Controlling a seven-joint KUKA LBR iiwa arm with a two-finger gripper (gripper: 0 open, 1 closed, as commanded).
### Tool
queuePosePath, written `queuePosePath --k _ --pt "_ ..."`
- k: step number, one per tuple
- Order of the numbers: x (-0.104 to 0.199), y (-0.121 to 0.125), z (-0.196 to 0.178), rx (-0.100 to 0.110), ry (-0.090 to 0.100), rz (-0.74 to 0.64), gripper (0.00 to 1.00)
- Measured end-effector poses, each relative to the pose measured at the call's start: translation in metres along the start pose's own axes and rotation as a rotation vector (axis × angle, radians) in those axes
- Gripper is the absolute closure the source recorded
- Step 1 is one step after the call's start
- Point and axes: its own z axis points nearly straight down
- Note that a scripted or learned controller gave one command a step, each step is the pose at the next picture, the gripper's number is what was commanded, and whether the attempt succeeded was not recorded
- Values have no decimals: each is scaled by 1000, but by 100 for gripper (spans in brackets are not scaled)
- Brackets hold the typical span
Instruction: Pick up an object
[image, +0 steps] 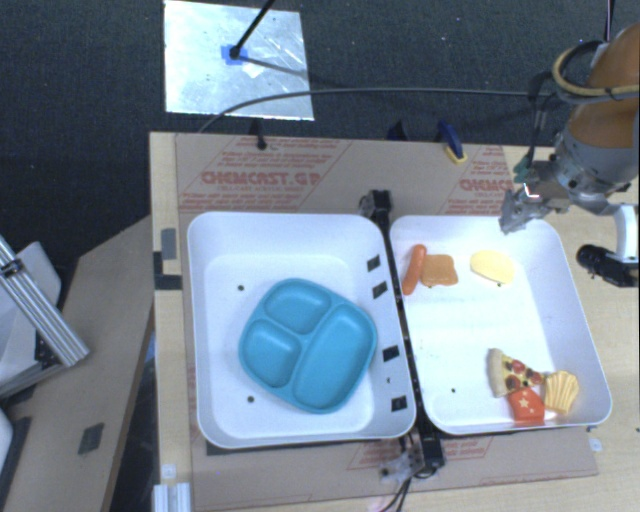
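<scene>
**Gripper at far corner of right bin**

Gripper (518, 215) hangs over right bin (580, 300) rim, far corner; grip state cannot tell. Nearest item: pale yellow piece (493, 267), lying apart. Carrot (413, 269) touches orange piece (439, 270). Pizza slice (508, 372) near edge. Blue divided plate (307, 344) in left bin (215, 300).

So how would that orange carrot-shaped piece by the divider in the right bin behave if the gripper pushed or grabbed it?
The carrot looks like a moulded toy, so probably stiff and light. Its long rounded shape suggests it could roll sideways when nudged. It lies touching the tan piece and close to the right bin's inner wall, so a grasp there may be cramped and might shift both.
</scene>
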Motion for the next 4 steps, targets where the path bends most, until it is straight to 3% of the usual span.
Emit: queuePosePath --k 1,4 --pt "0 2 -49 0 0 -1 100" --pt "143 -27 -37 8 3 -3 100"
